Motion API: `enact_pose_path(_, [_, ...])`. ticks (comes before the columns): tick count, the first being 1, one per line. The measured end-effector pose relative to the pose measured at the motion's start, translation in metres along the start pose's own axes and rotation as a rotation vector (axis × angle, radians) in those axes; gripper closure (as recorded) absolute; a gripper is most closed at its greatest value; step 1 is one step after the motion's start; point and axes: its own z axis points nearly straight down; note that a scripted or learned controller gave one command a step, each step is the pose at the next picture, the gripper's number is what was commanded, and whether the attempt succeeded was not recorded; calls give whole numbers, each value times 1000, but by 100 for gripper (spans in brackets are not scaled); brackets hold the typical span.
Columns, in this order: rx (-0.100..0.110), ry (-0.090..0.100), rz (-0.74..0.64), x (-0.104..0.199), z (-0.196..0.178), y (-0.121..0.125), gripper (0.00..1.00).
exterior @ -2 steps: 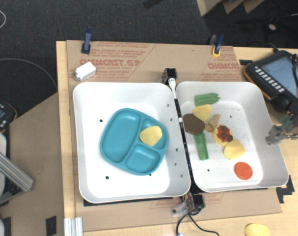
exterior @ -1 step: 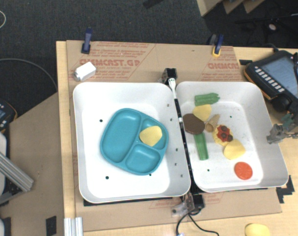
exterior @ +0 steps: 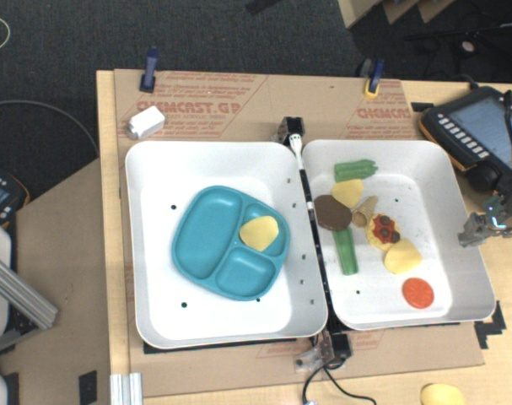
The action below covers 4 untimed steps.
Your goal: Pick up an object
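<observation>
Camera view: grey metal tool (exterior: 483, 226) at right edge of right shallow white bin (exterior: 458, 285). Inside that bin: round orange-red disc (exterior: 418, 292) near front, long green stick (exterior: 347, 250) centre, brown round piece (exterior: 331, 213) touching it.

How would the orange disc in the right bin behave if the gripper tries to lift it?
The orange disc lies flat and looks thin, so fingers may slide over it. It probably weighs little and looks stiff. Pushed, it would likely slide rather than roll.
</observation>
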Motion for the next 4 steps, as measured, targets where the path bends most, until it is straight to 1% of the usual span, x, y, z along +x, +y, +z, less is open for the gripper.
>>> enact_pose_path(1, [3, 2, 0, 0, 4, 0, 100])
enact_pose_path(4, [3, 2, 0, 0, 4, 0, 100])
